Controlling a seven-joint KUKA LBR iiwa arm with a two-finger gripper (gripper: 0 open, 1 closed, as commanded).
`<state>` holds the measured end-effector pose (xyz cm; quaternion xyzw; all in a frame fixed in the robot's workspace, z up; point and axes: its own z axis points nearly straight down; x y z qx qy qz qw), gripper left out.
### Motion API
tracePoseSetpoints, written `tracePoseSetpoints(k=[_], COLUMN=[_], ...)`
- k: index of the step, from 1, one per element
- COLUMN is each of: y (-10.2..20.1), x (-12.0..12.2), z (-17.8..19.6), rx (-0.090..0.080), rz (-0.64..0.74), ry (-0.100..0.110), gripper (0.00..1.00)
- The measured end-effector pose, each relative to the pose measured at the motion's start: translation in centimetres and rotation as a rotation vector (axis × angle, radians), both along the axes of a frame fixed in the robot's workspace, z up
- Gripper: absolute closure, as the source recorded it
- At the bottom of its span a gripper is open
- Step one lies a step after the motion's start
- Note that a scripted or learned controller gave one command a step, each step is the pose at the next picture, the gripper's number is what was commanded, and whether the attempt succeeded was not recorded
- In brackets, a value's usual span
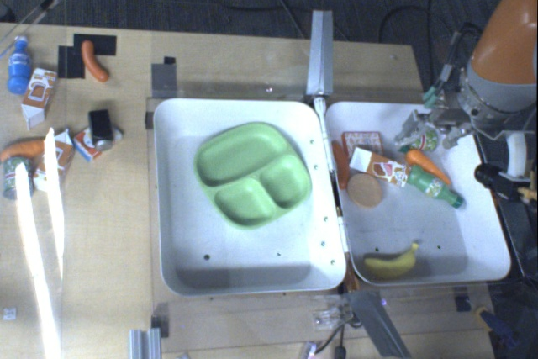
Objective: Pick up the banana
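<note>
Nearest the camera, the banana lies on its side at the 6 o'clock edge of the right bin, touching no other object. Toward 12 o'clock from it sits a round brown disc, and just beyond that a small carton with red and white printing; its lettering is too small to read. A green bottle lies tilted at the carton's 3 o'clock side, with an orange carrot just above it. Another reddish packet lies flat at 12 o'clock, its label also unreadable.

At the bin's 1 o'clock corner the gripper hangs low over the clutter, well apart from the banana. Its jaws look spread and seem to grip nothing, though the blur there makes this uncertain.

In the left bin rests a green divided plate. Out on the bench, at 9 o'clock, lie small cartons and a blue bottle whose writing cannot be read.
</note>
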<state>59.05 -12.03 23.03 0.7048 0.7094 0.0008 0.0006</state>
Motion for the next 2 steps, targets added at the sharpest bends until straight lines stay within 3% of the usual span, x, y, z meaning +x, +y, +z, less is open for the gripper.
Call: tracePoseSetpoints(k=[1,2], y=[-1.6,0.0], x=[-6.4,-10.3], z=[-12.1,-13.6], rx=[0.000,0.000], rz=[0.154,0.551], ry=[0.001,-0.001], gripper=[0.00,0.00])
